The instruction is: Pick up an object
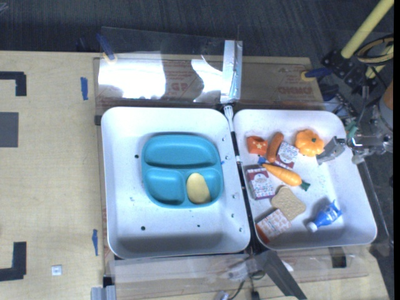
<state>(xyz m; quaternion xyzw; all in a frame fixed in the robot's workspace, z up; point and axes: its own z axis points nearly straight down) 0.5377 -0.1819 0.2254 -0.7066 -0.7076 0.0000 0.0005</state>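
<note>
The right white bin (356, 186) holds several small items: an orange pumpkin-shaped toy (310, 142), a red piece (256, 145), a brown sausage (274, 145), a carrot (284, 174), a slice of toast (288, 202), small printed packets (259, 182) and a blue-and-white tube (325, 215). My gripper (342, 153) hovers over the bin's upper right edge, just right of the pumpkin toy. It is open, with nothing between its fingers.
The left white bin (119, 167) holds a blue divided tray (178, 155) with a yellow egg-shaped object (198, 187) in its lower right compartment. A clear plastic panel (169, 74) stands behind the bins. Cables and a yellow pole (375, 17) crowd the upper right.
</note>
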